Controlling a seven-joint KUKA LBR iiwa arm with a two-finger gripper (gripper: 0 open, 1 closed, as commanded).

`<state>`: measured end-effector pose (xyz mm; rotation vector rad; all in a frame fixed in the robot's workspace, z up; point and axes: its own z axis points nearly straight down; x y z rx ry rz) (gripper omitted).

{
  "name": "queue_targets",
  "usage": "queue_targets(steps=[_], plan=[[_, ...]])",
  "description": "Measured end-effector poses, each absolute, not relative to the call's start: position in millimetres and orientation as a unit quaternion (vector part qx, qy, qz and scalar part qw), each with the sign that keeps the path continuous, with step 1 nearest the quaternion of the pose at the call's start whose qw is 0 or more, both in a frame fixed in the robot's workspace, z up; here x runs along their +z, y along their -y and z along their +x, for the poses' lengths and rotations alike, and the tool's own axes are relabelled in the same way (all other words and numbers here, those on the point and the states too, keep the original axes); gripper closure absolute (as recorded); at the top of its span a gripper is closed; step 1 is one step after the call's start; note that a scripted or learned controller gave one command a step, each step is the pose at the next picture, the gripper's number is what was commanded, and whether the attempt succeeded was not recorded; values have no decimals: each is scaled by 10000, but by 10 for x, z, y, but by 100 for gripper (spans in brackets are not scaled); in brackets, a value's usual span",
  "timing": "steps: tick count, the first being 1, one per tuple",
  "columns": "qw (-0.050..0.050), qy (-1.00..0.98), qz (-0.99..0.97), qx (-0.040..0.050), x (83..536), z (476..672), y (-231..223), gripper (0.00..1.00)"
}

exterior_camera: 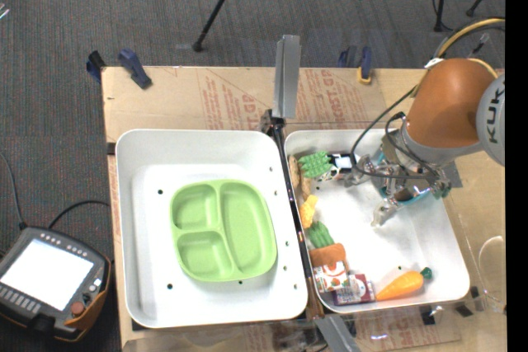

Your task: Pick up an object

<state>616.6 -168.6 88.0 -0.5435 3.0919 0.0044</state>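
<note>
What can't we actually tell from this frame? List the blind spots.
- Gripper: finger state too small and blurred to read in the camera view, over the right bin.
- Items along that bin's left wall, green toy and yellow piece: crowded together, identities unclear.
- Carton label: too small to read.
- Clear cup at the right edge: cut off.
- Green plate: compartments look bare, though glare softens detail.
</note>
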Motion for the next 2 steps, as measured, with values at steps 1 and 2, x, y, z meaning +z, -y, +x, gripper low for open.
queue_targets(steps=[1,2], plan=[[-86,-9829,-1840,28,854,6405,1191,0],[-5,-9787,-2051,1,875,5719,1640,0]])
